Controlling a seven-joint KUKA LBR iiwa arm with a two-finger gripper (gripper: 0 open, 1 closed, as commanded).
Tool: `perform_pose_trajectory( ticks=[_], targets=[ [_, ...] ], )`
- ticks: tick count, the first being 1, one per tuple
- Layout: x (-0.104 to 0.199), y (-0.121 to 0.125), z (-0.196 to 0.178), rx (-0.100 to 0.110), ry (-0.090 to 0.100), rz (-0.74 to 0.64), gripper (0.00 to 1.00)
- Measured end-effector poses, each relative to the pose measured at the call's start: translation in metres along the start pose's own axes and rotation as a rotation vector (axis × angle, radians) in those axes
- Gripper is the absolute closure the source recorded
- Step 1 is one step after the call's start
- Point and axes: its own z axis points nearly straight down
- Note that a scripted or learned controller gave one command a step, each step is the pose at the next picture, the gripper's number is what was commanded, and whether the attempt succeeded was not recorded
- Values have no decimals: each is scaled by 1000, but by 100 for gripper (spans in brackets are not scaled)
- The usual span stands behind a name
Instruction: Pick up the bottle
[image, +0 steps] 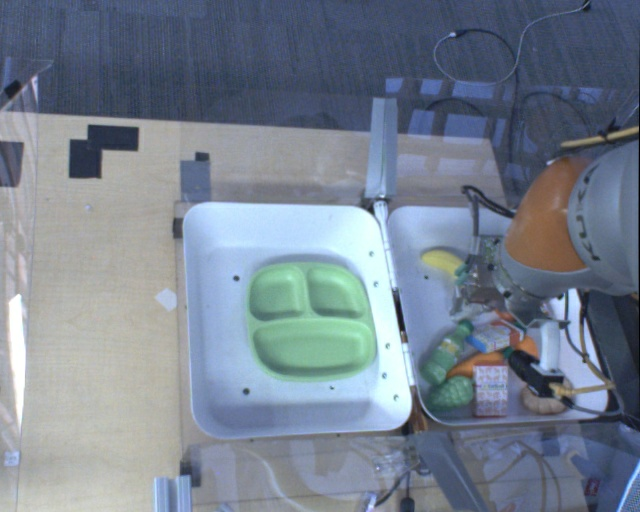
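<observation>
The bottle is small and green with a pale label. It lies tilted in the lower left part of the right bin, its cap end pointing up toward the gripper. My gripper hangs low over the middle of the right bin, just above and to the right of the bottle's upper end. From this angle I cannot make out whether it touches the bottle. The grey arm with its orange band reaches in from the right and covers the bin's right side.
Around the bottle lie a yellow banana, a bumpy green fruit, an orange carrot, a pink-and-white box and a tan ring. The left bin holds a green divided tray.
</observation>
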Motion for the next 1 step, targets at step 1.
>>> perform_pose_trajectory(
  ticks=[1],
  targets=[
    [31,-9,-101,4,-2,216,100]
  ],
)
